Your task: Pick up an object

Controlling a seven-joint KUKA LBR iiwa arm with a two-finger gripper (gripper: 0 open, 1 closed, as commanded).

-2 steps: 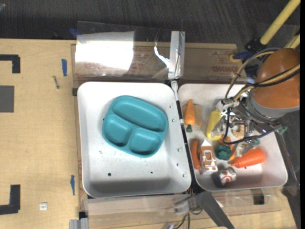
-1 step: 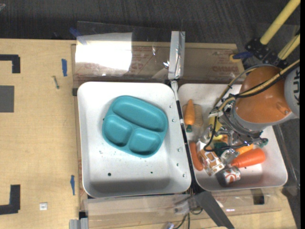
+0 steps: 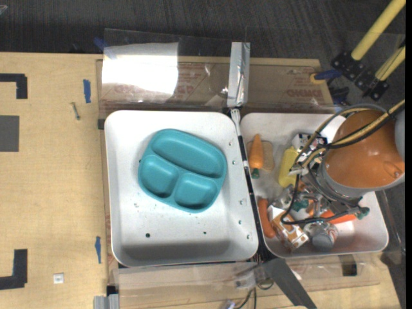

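- Camera view: two shallow white bins sit side by side on the desk (image 3: 45, 172), the left bin (image 3: 119, 192) and the right bin (image 3: 376, 234) touching along a centre divider.
- A teal sectioned tray (image 3: 182, 168), with one long compartment and two smaller ones, lies tilted in the middle of the left bin, apart from its walls.
- The arm enters from the right, and its orange band (image 3: 360, 150) hangs over the right bin's right half, hiding much of the floor beneath.
- The pincer (image 3: 302, 198) is lowered into the right bin among cables and clutter; whether it is wide, narrow or holding anything cannot be told, because the wrist and wiring cover it.
- The things to pick lie in the right bin. An orange carrot-like piece (image 3: 257, 152) lies near the divider at the bin's upper left, on its own.
- A yellow object (image 3: 288, 166) stands just right of it, close beside the wrist's cables.
- A second orange piece (image 3: 264, 216) lies along the divider lower down.
- A small box with white and orange faces (image 3: 293, 234) sits near the front wall, with a grey rounded object (image 3: 323, 237) just beside it on the right.
- A red-orange strip (image 3: 344, 218) lies under the wrist near the grey object.
- Clear plastic sheeting (image 3: 193, 76) rises behind both bins.
- Yellow poles (image 3: 383, 21) cross the upper right corner, outside the bins.
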